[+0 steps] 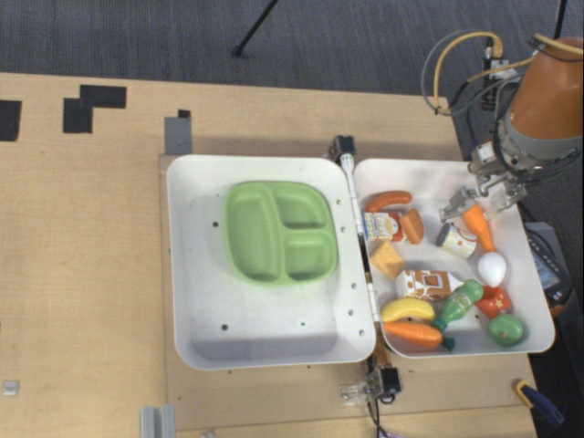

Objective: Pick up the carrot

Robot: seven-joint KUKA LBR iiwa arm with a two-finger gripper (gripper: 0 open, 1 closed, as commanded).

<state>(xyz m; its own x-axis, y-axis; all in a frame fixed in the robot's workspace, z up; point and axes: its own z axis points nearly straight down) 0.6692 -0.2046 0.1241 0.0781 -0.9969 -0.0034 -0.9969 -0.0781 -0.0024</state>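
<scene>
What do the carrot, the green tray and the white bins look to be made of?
Carrot: probably moulded plastic toy food, with flat, uniform orange colour. Green tray: likely plastic, matte, one even colour with rounded moulded compartments. White bins: apparently thin formed plastic, smooth and slightly glossy, with rounded corners.

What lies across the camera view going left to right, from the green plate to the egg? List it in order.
green plate → cheese wedge → milk carton → egg
</scene>
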